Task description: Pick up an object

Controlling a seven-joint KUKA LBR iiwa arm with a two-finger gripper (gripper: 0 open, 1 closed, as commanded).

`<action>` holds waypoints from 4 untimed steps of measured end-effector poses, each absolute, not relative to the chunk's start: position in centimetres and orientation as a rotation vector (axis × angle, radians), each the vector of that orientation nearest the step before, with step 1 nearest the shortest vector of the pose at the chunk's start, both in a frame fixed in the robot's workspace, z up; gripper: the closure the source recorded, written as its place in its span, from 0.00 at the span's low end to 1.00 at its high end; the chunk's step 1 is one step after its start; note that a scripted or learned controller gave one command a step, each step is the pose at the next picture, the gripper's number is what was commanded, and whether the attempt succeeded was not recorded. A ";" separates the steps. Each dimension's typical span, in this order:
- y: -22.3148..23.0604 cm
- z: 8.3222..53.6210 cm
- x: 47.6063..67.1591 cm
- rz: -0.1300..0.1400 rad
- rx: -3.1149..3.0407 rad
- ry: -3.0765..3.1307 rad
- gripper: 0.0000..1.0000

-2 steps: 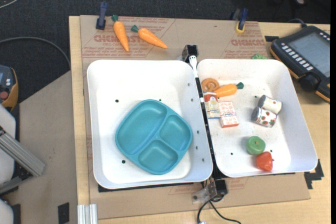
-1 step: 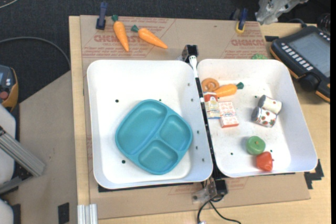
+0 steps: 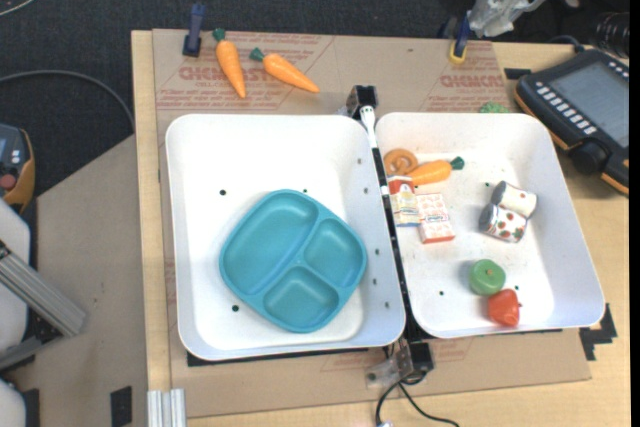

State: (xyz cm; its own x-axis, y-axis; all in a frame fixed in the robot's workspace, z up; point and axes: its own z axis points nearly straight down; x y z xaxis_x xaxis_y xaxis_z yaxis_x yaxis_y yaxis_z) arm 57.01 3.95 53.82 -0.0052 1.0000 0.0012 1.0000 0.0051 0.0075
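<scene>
While the gripper (image 3: 497, 3) hangs high at the back right, above the bench's far edge and well apart from everything in the bins, the biggest thing on the bench is the left bin (image 3: 190, 215). It bears a teal divided plate (image 3: 292, 260) with three compartments, lying slightly turned toward the front of the bin. Just beside it on the right, joined along a black clip line, sits the right bin (image 3: 560, 215), which bears the small toys.

Largest of these is a small cup or mug (image 3: 508, 212), white with red spots and lying on its side near the right wall. Next comes a pair of small cartons (image 3: 421, 212), white and orange-red, side by side near the left wall. Above them, a toy carrot (image 3: 433, 172) with a green tip lies touching a round tan spiral piece (image 3: 400, 160). Toward the front, a green round toy (image 3: 487, 276) sits just beside a red one (image 3: 504, 308).

Outside the bins, two more carrots (image 3: 231, 67) (image 3: 288, 71) lie on the cardboard behind the left bin.

What I see of the arm is the metallic wrist end at the top right, pointing down. I cannot tell whether the fingers are apart or together; nothing appears between them.
</scene>
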 end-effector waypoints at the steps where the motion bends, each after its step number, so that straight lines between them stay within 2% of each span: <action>1: 16.2 53.5 56.2 0.007 2.206 2.237 1.00; 2: 14.2 41.7 51.3 -0.021 2.230 2.224 1.00; 3: 19.9 36.0 48.7 -0.012 2.218 2.233 1.00; 4: 22.5 25.7 53.8 -0.015 2.224 2.225 1.00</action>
